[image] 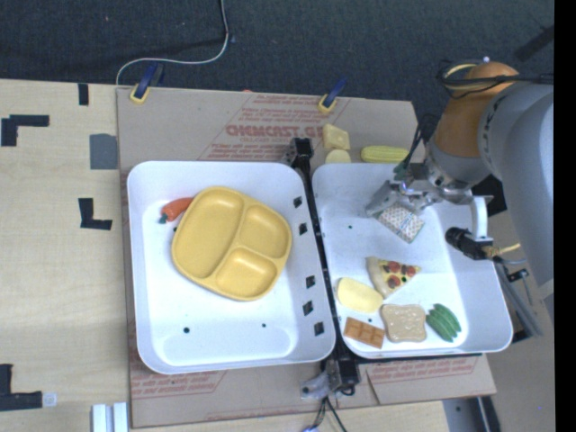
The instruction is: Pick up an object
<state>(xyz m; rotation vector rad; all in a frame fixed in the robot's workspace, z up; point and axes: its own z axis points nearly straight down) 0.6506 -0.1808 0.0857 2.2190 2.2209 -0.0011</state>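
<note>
Camera view, looking down at a slant.

Item 1: left bin (148, 331), white and shallow. It held a yellow divided plate (231, 242) with three compartments, set toward the bin's upper middle. An orange carrot-like toy (175, 208) lay at the plate's ten o'clock, partly tucked under its rim.

Item 2: right bin (486, 322), white, touching the left bin along a black clipped seam.

Item 3: arm, grey with an orange band (463, 120), entered from the three o'clock side. Its gripper (407, 196) stood over the bin's upper middle. The fingers were too small and dark to read; whether spread or closed could not be told.

Item 4: silvery mesh-patterned packet (400, 220), tilted, lay just at the gripper's six o'clock, apparently touching or directly beneath the fingertips. It was not clearly seen between them.

Item 5: pizza slice (392, 273), at the packet's six o'clock, apart from it.

Item 6: yellow cheese-like piece (359, 294), at the pizza's eight o'clock.

Item 7: waffle (364, 332), toast slice (403, 322) and green vegetable (444, 320), ranged along the bin's six o'clock edge.

Item 8: outside the bin at its twelve o'clock, on cardboard (261, 129): two pale yellow pieces (336, 144) and a corn cob (383, 154).
</note>
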